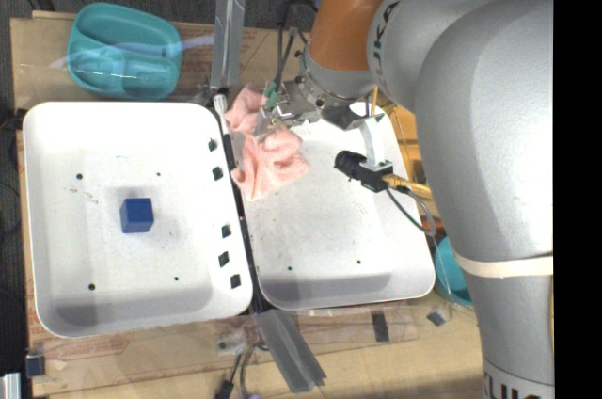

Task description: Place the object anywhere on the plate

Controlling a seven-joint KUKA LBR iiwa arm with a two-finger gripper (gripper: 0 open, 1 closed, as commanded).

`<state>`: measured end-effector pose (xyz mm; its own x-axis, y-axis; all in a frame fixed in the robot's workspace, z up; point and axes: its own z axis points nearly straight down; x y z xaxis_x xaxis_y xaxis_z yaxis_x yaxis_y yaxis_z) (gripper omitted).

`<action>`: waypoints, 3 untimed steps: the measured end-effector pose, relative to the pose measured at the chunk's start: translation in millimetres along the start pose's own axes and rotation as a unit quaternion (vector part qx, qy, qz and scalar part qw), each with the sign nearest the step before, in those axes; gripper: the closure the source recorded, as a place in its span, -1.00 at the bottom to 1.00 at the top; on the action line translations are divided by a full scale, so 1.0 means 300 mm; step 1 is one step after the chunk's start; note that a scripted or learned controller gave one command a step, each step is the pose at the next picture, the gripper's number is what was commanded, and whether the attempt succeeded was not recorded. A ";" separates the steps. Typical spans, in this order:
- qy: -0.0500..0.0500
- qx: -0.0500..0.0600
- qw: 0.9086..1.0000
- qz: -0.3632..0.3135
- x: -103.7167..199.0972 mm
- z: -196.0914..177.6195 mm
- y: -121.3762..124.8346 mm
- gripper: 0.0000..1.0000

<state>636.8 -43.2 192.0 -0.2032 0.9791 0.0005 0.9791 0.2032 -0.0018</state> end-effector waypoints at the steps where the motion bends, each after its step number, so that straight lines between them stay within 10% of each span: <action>1: 0.000 0.000 0.997 0.078 0.332 -0.226 -0.021 1.00; 2: 0.000 0.001 0.992 0.128 0.109 -0.215 0.088 1.00; 3: -0.001 -0.001 0.997 0.072 0.043 -0.459 0.075 1.00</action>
<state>656.6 -26.2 329.5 -0.0614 0.9981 -0.0009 0.9981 0.0614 -0.0003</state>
